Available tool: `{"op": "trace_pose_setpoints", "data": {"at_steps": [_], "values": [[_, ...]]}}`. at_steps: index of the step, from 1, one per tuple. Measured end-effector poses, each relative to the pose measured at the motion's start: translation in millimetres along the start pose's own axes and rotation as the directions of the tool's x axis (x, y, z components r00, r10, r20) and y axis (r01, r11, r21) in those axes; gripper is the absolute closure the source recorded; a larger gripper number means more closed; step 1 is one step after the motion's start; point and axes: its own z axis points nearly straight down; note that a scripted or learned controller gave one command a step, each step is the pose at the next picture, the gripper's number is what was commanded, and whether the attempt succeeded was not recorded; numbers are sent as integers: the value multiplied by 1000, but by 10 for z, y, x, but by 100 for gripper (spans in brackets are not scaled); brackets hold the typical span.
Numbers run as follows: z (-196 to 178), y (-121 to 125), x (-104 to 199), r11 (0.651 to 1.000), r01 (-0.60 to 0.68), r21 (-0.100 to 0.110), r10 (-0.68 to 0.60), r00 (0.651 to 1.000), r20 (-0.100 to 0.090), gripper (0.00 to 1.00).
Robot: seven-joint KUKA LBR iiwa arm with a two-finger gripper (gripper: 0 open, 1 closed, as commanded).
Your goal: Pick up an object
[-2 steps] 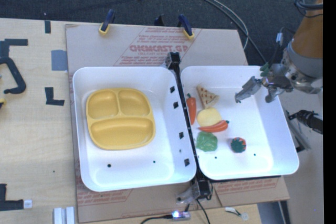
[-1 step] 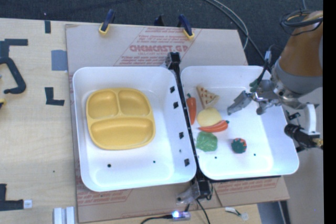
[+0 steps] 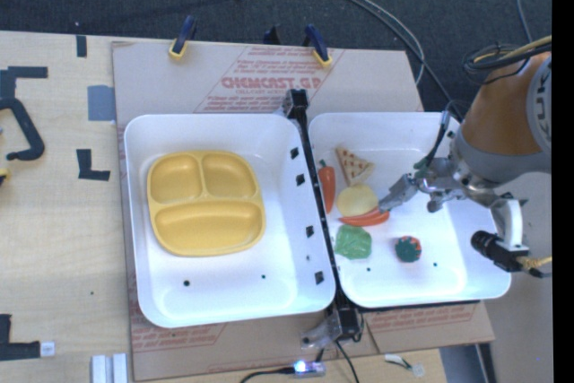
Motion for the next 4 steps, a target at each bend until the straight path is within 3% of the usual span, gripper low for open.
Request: {"op": "trace_pose_setpoints", "data": {"at_steps": [1,2,3,4], "values": [[427,4,28,1000,1,0,-1,1000,0,0],[307,14,27,1000,1,-3,-1,1000,0,100],[-242,-77,5,1000,0,-8,0,1000,1,100],[-809,-4,72,1000,1,-9,-1,1000,1,100]]}}
